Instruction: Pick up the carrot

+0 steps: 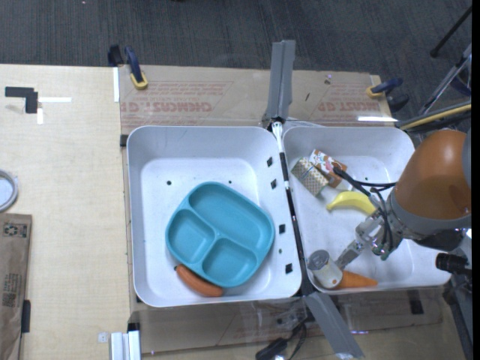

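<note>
Carrot [358,280] on right bin [390,137] floor, near front | claw [349,256] just above it, grip state unclear

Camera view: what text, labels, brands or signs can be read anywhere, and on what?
"CHEMCO2, GP": my best reading of the faint, upside-down red print on the cardboard sheet behind the bins.
Recycling sign on the brown paper bag; its text is too small.
Print on the small packet: blurred.

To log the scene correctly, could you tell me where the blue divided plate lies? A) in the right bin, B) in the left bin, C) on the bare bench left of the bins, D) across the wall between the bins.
B: the blue divided plate rests wholly inside the left bin.
</note>
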`<state>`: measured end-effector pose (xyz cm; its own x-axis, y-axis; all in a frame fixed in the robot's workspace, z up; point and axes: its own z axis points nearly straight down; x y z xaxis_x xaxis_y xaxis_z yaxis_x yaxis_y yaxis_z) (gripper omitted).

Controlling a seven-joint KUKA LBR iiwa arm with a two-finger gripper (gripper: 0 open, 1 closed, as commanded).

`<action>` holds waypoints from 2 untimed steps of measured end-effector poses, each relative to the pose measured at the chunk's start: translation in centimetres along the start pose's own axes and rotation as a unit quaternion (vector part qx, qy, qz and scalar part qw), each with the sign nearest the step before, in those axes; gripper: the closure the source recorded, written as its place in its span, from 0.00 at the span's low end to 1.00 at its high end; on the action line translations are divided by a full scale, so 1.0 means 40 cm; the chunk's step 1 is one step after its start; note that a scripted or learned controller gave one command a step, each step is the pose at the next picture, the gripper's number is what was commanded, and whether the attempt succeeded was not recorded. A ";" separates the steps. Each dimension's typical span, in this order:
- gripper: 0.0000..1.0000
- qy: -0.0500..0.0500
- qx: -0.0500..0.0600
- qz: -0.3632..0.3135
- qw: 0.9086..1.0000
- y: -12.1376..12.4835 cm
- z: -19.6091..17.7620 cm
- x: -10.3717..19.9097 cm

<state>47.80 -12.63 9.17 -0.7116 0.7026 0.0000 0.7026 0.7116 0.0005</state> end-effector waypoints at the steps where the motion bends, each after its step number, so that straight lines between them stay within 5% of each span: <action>1: 0.00 -0.003 -0.002 -0.072 0.997 0.011 -0.003 0.004; 2: 0.00 -0.002 0.000 -0.074 0.997 0.036 -0.001 -0.239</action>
<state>55.62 -18.29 9.22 -0.8070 0.5905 -0.0035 0.5905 0.8070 0.0010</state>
